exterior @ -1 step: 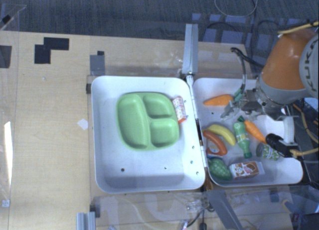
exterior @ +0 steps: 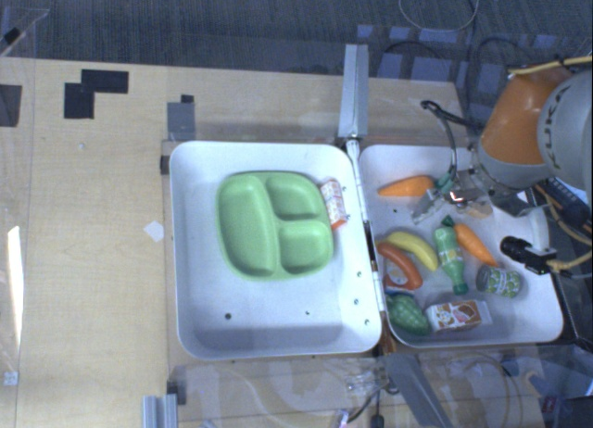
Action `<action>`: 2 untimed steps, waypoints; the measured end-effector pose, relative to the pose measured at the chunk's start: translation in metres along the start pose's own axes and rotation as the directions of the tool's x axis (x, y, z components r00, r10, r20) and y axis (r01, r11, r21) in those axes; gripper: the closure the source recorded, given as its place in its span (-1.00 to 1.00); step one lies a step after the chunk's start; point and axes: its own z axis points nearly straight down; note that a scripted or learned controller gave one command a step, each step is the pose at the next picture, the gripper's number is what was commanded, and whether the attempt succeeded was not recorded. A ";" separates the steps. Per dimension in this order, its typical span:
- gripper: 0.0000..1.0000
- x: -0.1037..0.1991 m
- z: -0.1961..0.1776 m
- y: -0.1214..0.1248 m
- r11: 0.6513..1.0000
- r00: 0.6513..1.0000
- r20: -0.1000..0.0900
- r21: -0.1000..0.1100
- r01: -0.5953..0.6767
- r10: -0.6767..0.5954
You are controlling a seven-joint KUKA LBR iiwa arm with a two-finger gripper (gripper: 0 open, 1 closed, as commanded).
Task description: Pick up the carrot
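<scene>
Claw hovers just right of carrot, whose long axis runs left-right; grip state unclear, nothing visibly held.

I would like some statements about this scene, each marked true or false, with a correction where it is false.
1. The green divided plate lies in the left bin. True.
2. The banana lies on the green plate. False: it lies in the right bin.
3. The claw is over the right bin, near a carrot. True.
4. The green bottle is in the left bin. False: it is in the right bin, beside a second carrot.
5. The juice carton lies near the right bin's front edge. True.
</scene>
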 end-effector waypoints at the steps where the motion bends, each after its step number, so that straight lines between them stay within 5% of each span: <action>1: -1.00 0.030 0.010 0.058 0.993 0.993 -0.004 0.016 0.116 -0.116; 2: 1.00 0.029 -0.003 0.060 0.993 0.993 0.002 0.008 0.119 -0.119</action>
